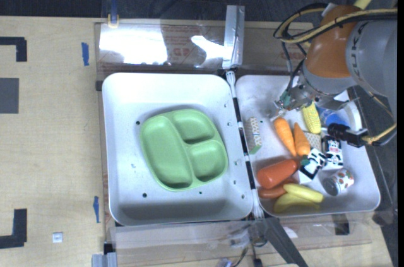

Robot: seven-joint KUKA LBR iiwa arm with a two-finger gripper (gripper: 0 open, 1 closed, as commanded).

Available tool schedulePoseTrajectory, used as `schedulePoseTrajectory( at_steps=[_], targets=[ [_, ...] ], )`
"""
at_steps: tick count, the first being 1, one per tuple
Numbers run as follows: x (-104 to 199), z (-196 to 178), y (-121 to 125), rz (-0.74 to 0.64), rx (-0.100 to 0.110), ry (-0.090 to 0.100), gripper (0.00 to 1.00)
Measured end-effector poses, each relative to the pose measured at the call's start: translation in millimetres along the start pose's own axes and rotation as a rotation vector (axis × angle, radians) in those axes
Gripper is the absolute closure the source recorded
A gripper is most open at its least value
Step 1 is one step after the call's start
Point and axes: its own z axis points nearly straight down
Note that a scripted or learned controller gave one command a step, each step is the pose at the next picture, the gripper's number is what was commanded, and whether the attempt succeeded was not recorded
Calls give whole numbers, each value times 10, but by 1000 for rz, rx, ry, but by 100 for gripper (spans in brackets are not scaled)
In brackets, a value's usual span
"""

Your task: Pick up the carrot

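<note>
Apparently nothing is picked yet: the carrot lies in the right bin near its centre, the gripper hovers by the far edge.

Bright, even overhead light. Strong glare whitens the clear panel well left of the gripper, whose fingers look slightly soft, perhaps blurred.

Grey arm enters from right, orange-banded wrist bent down, tip low.
</note>
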Motion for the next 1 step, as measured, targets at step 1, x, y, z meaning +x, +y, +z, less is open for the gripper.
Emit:
schedulePoseTrajectory(
  at_steps=[1],
  targets=[
    [108,-865,426,374,8,-1,100]
  ],
)
